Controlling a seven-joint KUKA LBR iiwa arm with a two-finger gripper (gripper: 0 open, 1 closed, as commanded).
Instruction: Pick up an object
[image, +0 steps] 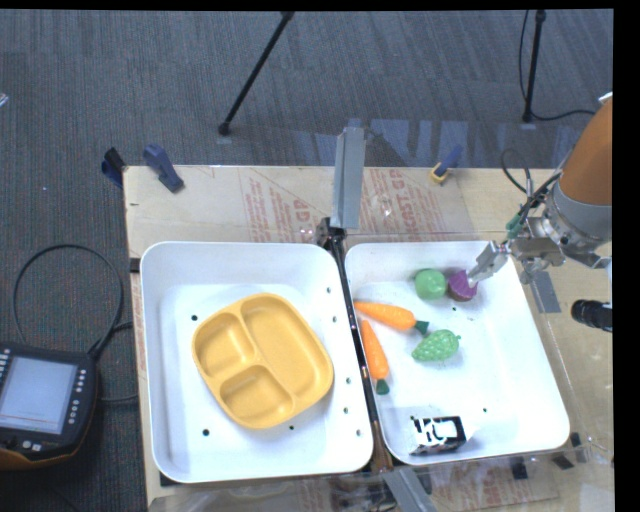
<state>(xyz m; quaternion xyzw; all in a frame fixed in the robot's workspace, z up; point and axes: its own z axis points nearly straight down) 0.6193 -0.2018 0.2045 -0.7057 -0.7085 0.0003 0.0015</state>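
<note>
A robotics lab: tripod legs (255, 72) on grey carpet, clamped plywood bench (250, 205), teach pendant (40, 400).

arm (585, 180) reaches in from right, jaws (487, 262) angled down-left, seemingly low.

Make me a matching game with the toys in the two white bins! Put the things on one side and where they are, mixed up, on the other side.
Things:
1. yellow tray
2. purple toy
3. green grapes
4. black and white card

Places:
A. near the front edge of the right bin
B. right at the gripper tip, beside the green ball
C. in the left bin
D. middle of the right bin, just right of the two carrots

Pairs: 1-C, 2-B, 3-D, 4-A
</note>
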